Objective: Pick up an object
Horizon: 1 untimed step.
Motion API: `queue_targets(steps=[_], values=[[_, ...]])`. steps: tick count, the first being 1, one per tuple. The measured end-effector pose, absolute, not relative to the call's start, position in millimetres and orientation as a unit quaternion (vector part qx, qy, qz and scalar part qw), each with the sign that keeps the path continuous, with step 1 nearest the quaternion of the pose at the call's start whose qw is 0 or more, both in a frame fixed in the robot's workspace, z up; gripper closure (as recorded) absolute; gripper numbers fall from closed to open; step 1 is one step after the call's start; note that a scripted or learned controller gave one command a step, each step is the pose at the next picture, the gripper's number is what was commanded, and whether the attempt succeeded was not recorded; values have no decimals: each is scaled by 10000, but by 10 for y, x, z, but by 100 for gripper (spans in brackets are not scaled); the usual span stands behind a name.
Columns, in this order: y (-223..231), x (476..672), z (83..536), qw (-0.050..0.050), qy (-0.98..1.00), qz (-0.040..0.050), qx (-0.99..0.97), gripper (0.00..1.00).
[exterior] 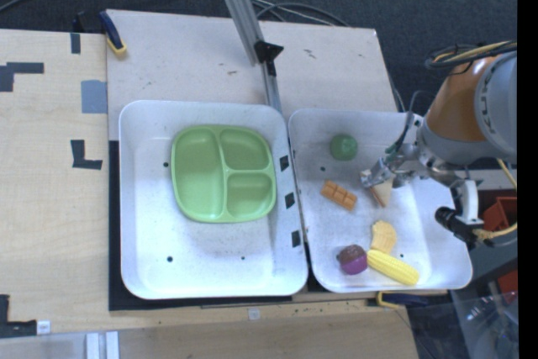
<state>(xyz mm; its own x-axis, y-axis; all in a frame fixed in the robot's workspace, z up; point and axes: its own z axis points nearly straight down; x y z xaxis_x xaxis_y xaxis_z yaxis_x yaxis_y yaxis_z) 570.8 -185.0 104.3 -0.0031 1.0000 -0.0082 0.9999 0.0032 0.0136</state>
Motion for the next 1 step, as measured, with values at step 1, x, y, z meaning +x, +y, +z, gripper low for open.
queue_targets(steps=[1], values=[[-1862, 5666, 1658, 20, 7076, 9, 7067, 100]])
